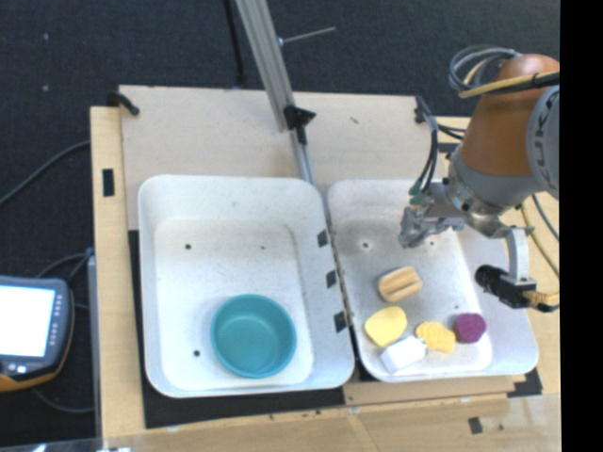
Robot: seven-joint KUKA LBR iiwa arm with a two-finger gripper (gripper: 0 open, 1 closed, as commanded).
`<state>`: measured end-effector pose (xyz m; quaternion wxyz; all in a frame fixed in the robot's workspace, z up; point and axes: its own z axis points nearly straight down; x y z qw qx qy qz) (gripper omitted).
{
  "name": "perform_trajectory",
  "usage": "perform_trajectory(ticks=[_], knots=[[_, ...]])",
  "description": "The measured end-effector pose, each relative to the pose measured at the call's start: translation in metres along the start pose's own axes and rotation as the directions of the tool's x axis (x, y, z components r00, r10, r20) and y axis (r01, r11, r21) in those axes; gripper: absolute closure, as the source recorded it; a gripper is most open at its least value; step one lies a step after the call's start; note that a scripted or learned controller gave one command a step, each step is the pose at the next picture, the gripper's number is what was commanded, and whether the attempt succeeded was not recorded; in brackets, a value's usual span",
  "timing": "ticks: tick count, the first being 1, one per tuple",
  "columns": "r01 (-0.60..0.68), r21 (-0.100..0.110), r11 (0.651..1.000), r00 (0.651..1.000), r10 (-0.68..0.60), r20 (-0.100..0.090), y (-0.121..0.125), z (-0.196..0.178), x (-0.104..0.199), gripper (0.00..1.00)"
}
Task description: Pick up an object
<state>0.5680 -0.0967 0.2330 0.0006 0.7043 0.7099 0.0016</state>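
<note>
— Over the right bin (pixel 490 354), near its far edge, was where my gripper (pixel 415 231) hung. Below it was bare white floor.

— Were your fingers spread or pressed together?

— I could not tell; from that camera they were a dark, blurred clump. Nothing showed between them.

— Where were the things to pick?

— All toward the bin's near edge. A tan roll (pixel 399 282) lay about mid-bin, nearest to me but apart. Past it sat a yellow lump (pixel 385 326), with a white block (pixel 403 354) touching its near side at the near edge. Just beside those were a smaller yellow piece (pixel 436 336) and a purple ball (pixel 469 327).

— And the left bin (pixel 170 205)?

— It held a teal bowl (pixel 252 335), upright, near its near edge.
</note>
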Motion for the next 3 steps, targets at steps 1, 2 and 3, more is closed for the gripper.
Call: perform_trajectory(ticks=[1,2,3], knots=[[-0.001,0.002,1.0,1.0,0.001,0.0,0.022,0.009,0.049,1.0],[0.001,0.001,1.0,1.0,-0.001,-0.001,0.036,0.006,0.106,1.0],[0.001,0.0,1.0,1.0,-0.001,-0.001,0.057,-0.007,0.16,1.0]])
